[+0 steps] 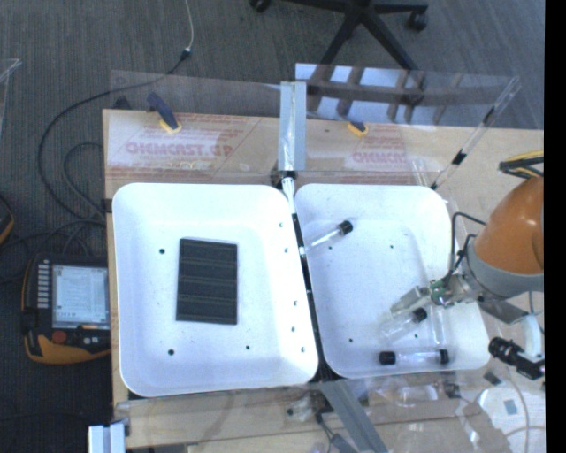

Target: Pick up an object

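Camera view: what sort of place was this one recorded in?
Most likely a robotics lab or test cell. Two white bins sit on a plywood bench, a teach pendant lies on the carpet beside it, and an office chair base stands behind it.

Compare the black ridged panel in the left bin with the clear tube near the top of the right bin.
The black panel is a flat, opaque rectangle; the clear tube is a thin, see-through cylinder with a dark cap at one end. The panel looks far larger than the tube. The panel lies square to the left bin, while the tube lies at a slant in the right bin. Both rest on a bin floor, apart from the gripper.
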Action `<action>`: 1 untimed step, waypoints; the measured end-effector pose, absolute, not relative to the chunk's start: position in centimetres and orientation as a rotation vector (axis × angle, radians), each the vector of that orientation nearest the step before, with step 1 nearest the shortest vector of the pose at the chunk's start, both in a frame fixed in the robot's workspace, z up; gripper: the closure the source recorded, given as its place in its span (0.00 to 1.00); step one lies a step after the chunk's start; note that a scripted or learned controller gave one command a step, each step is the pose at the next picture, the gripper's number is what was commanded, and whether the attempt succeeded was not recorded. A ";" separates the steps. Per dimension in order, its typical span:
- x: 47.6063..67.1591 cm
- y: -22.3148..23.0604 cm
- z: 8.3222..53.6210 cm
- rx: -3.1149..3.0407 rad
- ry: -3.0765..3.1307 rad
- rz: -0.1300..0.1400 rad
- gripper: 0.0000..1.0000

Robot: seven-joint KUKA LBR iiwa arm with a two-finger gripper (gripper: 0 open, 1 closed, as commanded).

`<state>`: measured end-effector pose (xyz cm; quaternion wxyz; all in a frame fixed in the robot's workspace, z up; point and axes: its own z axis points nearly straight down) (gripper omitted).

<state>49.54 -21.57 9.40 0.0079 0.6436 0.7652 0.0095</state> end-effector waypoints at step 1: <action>49.6 -21.8 10.2 2.010 2.384 0.025 1.00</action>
